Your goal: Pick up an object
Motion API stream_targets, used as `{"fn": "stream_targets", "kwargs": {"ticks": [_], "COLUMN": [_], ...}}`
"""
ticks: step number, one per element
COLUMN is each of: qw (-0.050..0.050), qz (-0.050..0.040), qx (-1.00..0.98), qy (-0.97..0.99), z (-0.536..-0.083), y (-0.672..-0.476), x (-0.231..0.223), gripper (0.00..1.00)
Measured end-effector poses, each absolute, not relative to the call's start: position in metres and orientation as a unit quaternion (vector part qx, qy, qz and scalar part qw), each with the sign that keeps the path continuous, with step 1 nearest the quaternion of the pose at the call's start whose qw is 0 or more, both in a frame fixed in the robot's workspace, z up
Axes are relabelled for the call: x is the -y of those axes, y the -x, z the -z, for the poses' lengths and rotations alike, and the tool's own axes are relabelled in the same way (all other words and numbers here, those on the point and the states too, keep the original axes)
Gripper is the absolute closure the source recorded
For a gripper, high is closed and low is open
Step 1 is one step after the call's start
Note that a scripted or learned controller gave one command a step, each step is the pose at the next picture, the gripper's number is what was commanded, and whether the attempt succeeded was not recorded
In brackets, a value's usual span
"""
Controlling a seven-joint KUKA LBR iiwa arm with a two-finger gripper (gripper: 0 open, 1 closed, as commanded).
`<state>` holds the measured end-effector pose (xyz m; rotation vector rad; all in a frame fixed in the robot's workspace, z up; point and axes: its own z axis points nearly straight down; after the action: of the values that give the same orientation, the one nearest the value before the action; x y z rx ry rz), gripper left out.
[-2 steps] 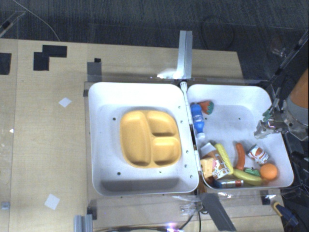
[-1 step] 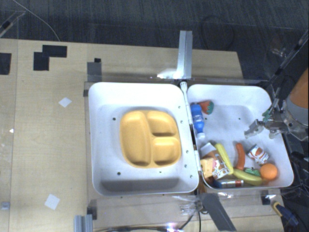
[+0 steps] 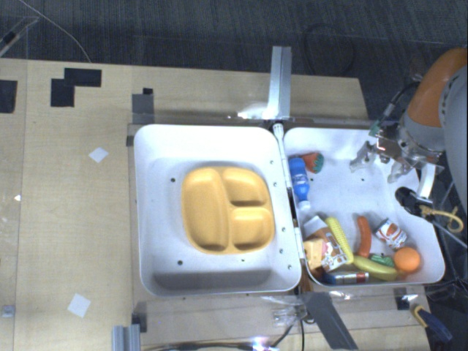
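Objects (image 3: 365, 248) lying heaped in right bin (image 3: 344, 148), awaiting picking; gripper (image 3: 380, 156) hovering above bin's bare upper part, grasping nothing, fingers spread.

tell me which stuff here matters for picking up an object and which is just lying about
Belongs to the job:
gripper, above the right bin
blue bottle
corn cob
banana
orange
sausage

Just lying about:
yellow divided tray in the left bin
black tape marks on the bench
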<state>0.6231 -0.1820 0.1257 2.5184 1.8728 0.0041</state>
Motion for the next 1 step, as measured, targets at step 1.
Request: {"fn": "stream_targets", "kwargs": {"ticks": [1], "qw": [0.004], "qz": [-0.0031], "qx": [-0.621], "qy": [-0.784], "z": [-0.1525], "y": [-0.6715], "x": [0.1763], "gripper": [0.00]}}
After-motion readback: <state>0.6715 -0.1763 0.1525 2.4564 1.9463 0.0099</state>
